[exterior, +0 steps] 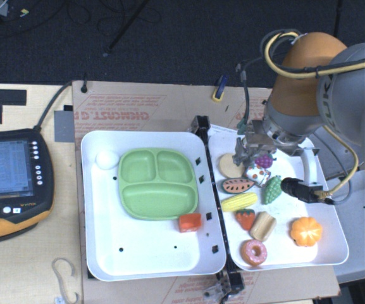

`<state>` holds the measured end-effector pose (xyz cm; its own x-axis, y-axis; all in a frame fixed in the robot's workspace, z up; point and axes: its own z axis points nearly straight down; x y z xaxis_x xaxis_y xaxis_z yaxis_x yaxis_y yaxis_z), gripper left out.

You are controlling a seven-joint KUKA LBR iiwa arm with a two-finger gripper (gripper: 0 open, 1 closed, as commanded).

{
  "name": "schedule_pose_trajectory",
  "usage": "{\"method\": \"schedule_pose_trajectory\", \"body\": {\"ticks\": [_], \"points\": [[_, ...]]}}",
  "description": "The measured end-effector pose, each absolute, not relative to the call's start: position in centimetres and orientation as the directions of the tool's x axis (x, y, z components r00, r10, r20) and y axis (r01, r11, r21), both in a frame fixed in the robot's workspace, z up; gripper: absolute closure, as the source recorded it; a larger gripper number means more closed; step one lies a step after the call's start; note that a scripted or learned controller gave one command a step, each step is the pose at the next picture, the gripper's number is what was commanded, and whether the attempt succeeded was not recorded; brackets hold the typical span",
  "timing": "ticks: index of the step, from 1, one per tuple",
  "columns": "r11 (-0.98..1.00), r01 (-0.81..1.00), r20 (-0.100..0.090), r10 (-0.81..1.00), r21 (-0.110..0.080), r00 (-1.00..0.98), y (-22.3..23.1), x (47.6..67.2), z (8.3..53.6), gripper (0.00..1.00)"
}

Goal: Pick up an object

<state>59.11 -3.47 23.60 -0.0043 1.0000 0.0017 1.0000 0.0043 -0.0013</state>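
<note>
Arm (309,75) bent low over right bin (334,249)

Green plate (157,185) in a white bin (103,252). Red block (190,222), white ball (106,160). Yellow corn (238,201), orange pumpkin (306,231), pink donut (253,253) with a hole, red watermelon slice (238,185) with black seeds, red strawberry (245,218), purple grapes (264,161). Orange band (302,75) on the grey arm (350,94).

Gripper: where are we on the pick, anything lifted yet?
Done: the gripper is low over the right bin, at the toy food cluster's top. In hand: nothing visibly between its fingers; the purple-and-white toy sits right under it. Left: grasp and lift. The red block lies beside the green tray.
</note>
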Motion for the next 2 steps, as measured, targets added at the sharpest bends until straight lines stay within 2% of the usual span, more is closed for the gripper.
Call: {"method": "schedule_pose_trajectory", "body": {"ticks": [1, 2], "points": [[0.004, 1.000, 0.001, 1.000, -0.003, -0.004, 1.5, 61.1, 22.2, 1.00], [0.004, 1.000, 0.002, 1.000, -0.001, -0.004, 6.4, 62.4, 23.4, 1.00]]}}
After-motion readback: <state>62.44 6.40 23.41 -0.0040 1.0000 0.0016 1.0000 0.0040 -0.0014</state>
